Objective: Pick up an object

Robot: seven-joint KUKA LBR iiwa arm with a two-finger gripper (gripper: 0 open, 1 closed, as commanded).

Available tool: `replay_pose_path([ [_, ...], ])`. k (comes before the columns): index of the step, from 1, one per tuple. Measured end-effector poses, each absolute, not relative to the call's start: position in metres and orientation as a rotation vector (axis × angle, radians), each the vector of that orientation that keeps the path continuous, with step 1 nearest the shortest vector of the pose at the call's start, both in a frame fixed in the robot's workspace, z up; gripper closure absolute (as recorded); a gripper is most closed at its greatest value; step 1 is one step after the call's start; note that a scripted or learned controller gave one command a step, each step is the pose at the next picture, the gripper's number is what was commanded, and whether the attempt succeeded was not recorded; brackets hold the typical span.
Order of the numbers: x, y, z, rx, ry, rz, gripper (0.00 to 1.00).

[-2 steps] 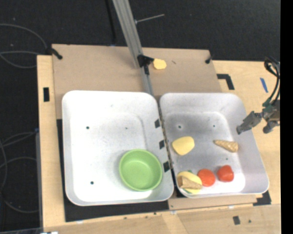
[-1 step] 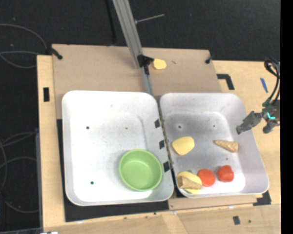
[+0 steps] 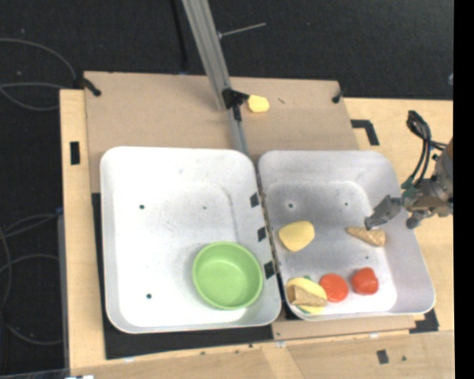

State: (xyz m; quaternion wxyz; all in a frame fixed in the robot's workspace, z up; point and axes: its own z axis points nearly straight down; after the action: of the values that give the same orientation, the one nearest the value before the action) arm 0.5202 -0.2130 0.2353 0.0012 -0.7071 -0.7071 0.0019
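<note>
The right bin (image 3: 332,172) holds a yellow lump (image 3: 296,235), a tan wedge-shaped piece (image 3: 367,235), a red piece (image 3: 365,281), an orange-red ball (image 3: 334,287) and a yellow-and-tan item (image 3: 306,294) at its front edge. My gripper (image 3: 398,213) hangs at the bin's right side, just above and right of the tan wedge. Its two dark fingers stand apart, open, with nothing between them. One fingertip (image 3: 381,210) is close above the wedge.
A green bowl (image 3: 227,275) sits at the front right of the left bin (image 3: 158,188). A small yellow object (image 3: 257,104) lies on the bench behind the bins, beside a slanted metal pole (image 3: 209,46). Cables (image 3: 419,133) trail by the arm.
</note>
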Motion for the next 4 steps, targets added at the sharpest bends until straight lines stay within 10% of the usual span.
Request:
replay_pose_path([
  [2, 0.523, -0.196, 0.121, -2.223, -2.216, 0.006, 0.0],
  [3, 0.526, -0.197, 0.135, -2.231, -2.216, -0.005, 1.0],
  [4, 0.53, -0.203, 0.198, -2.223, -2.232, -0.006, 1.0],
])
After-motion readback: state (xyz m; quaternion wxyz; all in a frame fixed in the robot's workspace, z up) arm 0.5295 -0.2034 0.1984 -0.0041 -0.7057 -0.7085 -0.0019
